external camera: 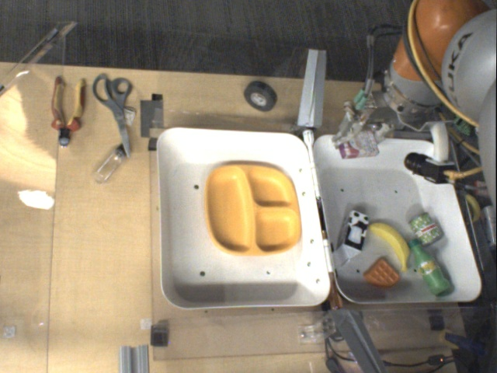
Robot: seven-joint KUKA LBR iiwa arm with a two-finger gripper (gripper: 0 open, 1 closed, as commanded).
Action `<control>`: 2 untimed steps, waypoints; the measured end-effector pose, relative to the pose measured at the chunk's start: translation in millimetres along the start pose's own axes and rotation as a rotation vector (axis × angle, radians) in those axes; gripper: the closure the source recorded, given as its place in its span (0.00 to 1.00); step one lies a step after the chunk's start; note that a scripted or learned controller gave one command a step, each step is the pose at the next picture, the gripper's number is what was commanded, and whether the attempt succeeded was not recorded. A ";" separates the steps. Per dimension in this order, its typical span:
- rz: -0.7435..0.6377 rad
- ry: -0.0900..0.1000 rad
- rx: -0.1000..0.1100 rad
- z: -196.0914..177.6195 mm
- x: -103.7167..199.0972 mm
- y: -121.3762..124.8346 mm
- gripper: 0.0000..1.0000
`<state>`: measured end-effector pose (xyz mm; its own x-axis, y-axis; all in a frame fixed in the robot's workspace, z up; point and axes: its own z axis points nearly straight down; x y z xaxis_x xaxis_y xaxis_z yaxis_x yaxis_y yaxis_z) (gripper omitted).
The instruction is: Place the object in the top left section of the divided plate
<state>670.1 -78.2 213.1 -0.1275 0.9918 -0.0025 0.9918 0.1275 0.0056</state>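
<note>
The gripper hung over the far corner of the right-hand shallow white bin, near the divider between the two bins, below the grey arm with the orange band. Cables and a blurred, pale clutter hid its tip, so whether the jaws were parted, clenched or grasping anything could not be told.

Which object the task meant was not settled by the view. The candidates lay together in the near part of the same bin, toward five o'clock from the jaws and well apart from them: a small black-and-white block, a yellow plastic banana, a brown waffle-like toy piece, a green can and a green bottle. The banana curved with its long axis running roughly from ten to four o'clock; the bottle's ran about eleven to five, its neck toward eleven.

The yellow divided plate sat mid-floor in the left-hand white bin, toward eight o'clock from the jaws. Its two small sections lay on the side nearest the divider and one long section on the far side. Any placement would likely call for a reach toward five o'clock first, then a carry across the divider toward nine.

On the wooden surface beyond lay scissors, red-handled pliers and a roll of black tape.
</note>
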 end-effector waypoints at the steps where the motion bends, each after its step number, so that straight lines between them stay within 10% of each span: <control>1: -0.236 0.003 0.001 27.7 81.8 -32.5 1.00; 2: -0.236 0.003 0.001 27.6 81.5 -32.5 0.00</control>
